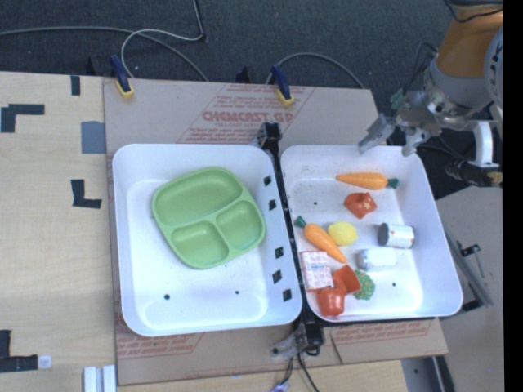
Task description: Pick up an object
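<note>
The gripper (392,134), fingers spread, hangs over the right bin's (433,219) far edge. A carrot (362,180) lies crosswise, leaves right.

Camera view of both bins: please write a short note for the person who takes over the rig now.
Gripper: open, holding nothing, above the far edge of the right bin.
Right bin contents: two carrots, a lemon, red pieces, a small white can, a packet.
Left bin: a green divided plate.
Done: nothing picked.
Left: choose one object, descend, grasp, lift.
</note>
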`<state>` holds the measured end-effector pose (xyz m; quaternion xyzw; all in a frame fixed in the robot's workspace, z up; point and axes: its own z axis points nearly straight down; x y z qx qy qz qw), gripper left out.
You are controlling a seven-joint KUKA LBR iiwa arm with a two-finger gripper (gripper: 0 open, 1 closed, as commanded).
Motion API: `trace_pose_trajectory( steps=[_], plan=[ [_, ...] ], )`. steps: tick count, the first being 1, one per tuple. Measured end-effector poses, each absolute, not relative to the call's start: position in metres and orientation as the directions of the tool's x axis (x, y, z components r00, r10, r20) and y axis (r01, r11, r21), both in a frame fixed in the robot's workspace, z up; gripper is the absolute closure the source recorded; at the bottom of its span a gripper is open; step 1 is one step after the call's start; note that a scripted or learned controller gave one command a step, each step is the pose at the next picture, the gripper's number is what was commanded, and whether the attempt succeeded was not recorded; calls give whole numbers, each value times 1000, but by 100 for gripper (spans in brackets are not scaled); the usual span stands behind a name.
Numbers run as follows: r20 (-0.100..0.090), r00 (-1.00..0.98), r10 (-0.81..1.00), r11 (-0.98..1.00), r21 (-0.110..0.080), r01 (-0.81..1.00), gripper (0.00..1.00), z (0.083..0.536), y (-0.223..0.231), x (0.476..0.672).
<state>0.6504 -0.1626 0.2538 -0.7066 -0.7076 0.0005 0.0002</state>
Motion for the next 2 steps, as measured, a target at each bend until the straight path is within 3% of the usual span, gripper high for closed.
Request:
trace_pose_trajectory(
  steps=[1,2],
  plan=[
    [-1,-1,1000,1,0,1000,0,104,-158,632],
    [18,3,1000,-3,-39,999,0,84,-175,663]
  ],
)
